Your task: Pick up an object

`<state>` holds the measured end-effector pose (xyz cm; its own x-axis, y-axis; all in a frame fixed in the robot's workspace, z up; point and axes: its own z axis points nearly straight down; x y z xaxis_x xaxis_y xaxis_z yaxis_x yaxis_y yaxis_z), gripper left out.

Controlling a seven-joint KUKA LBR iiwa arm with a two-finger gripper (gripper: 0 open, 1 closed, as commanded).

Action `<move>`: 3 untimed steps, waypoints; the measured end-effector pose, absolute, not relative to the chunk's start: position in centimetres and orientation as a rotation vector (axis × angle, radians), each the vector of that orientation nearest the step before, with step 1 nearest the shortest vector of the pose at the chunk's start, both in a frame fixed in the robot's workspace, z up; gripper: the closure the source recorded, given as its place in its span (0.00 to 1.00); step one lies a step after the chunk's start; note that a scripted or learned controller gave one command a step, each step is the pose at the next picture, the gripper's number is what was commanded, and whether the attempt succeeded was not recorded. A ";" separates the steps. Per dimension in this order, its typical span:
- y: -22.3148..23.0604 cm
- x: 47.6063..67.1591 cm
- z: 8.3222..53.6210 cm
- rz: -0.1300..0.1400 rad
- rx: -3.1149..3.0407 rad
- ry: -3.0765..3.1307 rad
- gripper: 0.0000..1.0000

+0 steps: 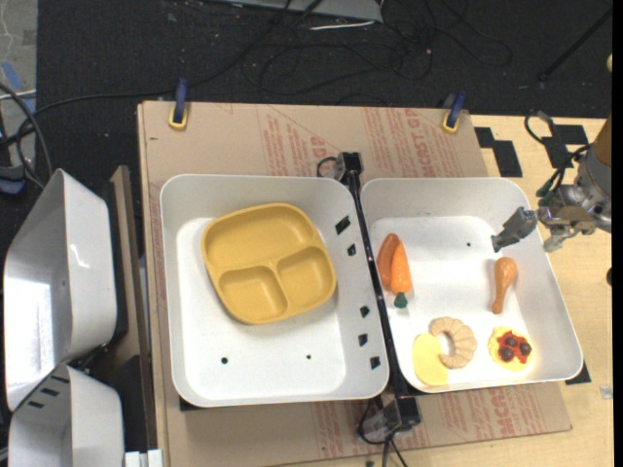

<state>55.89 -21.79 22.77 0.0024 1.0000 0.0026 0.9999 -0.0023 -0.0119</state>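
We see two white bins [185, 261], a yellow divided plate [268, 261], an orange carrot [394, 264] with a green tip, a tan drumstick [502, 281], and a yellow tart [511, 347] with red berries.

The arm [596, 178] is cut off by the right edge above the claw [537, 228].

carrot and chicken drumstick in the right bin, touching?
Apart. The camera view shows the carrot by the bin's left wall and the chicken drumstick well to its right, with bare white floor between them.
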 end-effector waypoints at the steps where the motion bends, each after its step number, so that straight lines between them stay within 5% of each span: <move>1: -21.7 56.2 23.5 0.000 -2.220 -2.223 0.00; 3: -21.4 55.7 13.6 0.003 -2.218 -2.220 0.00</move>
